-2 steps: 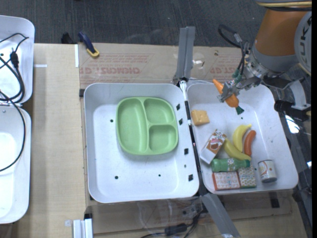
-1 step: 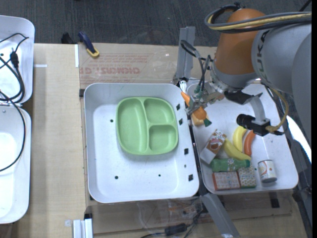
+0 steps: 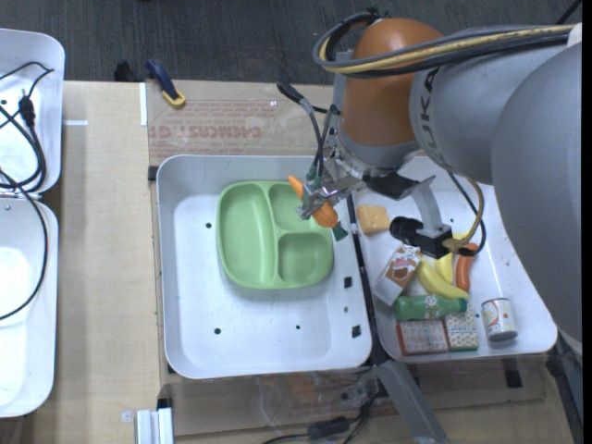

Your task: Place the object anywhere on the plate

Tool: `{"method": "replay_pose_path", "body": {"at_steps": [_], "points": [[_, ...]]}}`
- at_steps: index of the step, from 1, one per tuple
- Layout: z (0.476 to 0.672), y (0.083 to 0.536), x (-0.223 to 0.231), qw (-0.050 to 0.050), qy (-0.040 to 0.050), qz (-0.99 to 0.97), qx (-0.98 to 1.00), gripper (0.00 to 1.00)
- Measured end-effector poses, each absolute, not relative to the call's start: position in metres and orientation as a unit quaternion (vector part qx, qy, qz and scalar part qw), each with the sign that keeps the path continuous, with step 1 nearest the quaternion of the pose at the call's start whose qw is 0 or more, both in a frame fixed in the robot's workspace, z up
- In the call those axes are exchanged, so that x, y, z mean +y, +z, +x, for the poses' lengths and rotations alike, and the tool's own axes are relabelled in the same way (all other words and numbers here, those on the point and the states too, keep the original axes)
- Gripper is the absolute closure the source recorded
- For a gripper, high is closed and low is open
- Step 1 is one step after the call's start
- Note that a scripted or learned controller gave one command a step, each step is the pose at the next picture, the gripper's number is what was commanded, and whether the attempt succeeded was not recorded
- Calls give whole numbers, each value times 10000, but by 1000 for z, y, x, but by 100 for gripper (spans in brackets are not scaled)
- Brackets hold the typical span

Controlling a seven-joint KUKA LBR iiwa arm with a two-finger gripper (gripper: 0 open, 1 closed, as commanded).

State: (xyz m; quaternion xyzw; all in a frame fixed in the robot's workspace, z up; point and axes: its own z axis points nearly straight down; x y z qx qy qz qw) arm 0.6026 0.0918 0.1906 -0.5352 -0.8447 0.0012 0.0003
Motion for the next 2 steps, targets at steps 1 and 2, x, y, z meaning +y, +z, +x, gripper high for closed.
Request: {"method": "replay_pose_path", "body": {"at_steps": [1,2], "points": [[643,191,84,-7,3,-3873,-9220,100],[643,191,84,-7,2,-3872,-9220,0]]}}
